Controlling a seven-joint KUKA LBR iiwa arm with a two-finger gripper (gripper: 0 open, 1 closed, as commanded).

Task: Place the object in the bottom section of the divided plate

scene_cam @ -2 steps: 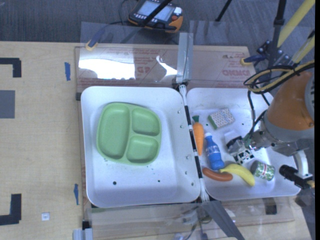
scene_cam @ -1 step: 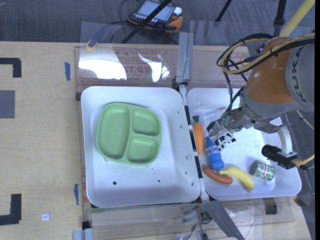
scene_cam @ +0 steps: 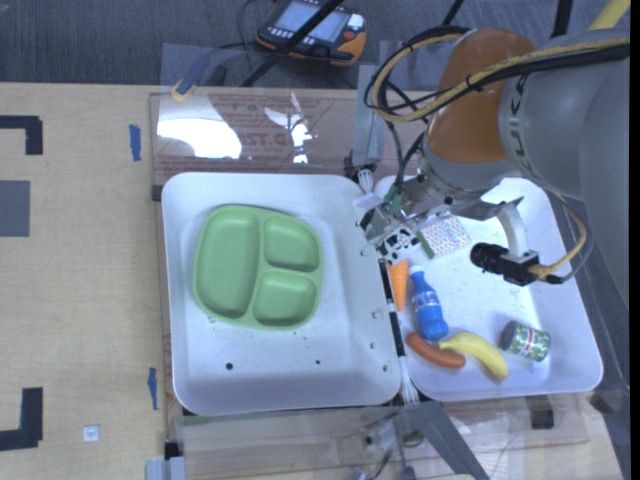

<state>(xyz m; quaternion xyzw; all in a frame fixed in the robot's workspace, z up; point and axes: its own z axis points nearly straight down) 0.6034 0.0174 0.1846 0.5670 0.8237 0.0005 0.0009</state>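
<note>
A green divided plate (scene_cam: 258,264) lies in the left bin (scene_cam: 200,368), with one long section on its left and two smaller ones on its right. My gripper (scene_cam: 393,234) hangs over the left edge of the right bin (scene_cam: 570,363), just past the divider between the bins. Directly below it in the view lies an orange carrot (scene_cam: 399,284). A blue bottle (scene_cam: 428,308) rests beside the carrot. All three sections of the plate are bare.
Low in the right bin lie a red sausage (scene_cam: 436,354), a yellow banana (scene_cam: 479,351) and a green can (scene_cam: 525,340). The arm's grey body and cables cover the bin's upper right. A handheld controller (scene_cam: 310,26) sits beyond the bench.
</note>
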